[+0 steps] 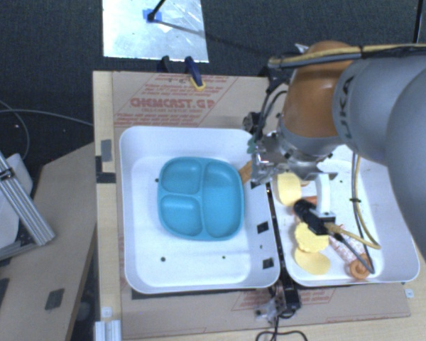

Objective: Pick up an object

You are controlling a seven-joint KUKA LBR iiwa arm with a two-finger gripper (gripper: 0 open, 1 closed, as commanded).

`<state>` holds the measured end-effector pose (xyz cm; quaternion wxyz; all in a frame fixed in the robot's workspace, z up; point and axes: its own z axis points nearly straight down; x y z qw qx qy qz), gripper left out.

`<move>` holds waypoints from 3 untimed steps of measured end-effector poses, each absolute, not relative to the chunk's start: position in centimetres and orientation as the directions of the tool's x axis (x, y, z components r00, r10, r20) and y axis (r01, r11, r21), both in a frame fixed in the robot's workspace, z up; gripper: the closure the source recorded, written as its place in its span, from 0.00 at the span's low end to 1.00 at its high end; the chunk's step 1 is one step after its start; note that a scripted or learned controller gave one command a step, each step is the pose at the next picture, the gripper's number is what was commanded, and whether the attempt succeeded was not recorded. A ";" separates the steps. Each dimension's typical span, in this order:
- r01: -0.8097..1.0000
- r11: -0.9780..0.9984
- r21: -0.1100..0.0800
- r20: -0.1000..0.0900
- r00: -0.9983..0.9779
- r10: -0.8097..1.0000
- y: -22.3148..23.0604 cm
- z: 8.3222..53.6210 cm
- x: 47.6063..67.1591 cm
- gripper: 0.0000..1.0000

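Two yellow discs [312,261] lie closest to the viewer, at the near edge of the right bin [406,265], one partly over the other. They look like flat toy food slices, but of which kind I cannot say. Just beside them, toward the near right corner of that bin, is a small orange ring [356,271]. A third yellow slice [289,188] lies further back, near the wall that the two bins share, with a small red piece [307,203] just beside it. The left bin [145,272] carries a blue divided plate [201,197] in its middle, well apart from the small things.

The gripper [264,163] hangs low over the shared wall, toward its far end. Whether it is open or closed I cannot tell, because the wrist covers it. A brown-orange piece [246,170] shows just beside it, at the right edge of the left bin. I cannot tell if the gripper touches it.

In my judgement this piece or the third yellow slice is the thing to take, as both are nearest. Such slices are probably light and stiff, with a smooth surface that may slip. They lie flat and thin on the bin floor, so the hold should close across the edges of one slice. The plate seems too broad, except at its rim.
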<state>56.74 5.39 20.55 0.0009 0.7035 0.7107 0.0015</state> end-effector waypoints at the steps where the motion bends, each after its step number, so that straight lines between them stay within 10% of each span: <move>1: 1.000 0.007 -0.004 0.002 -0.007 1.000 8.3 19.6 51.1 1.00; 3: 1.000 0.005 0.013 0.003 -0.005 1.000 10.9 40.4 50.5 1.00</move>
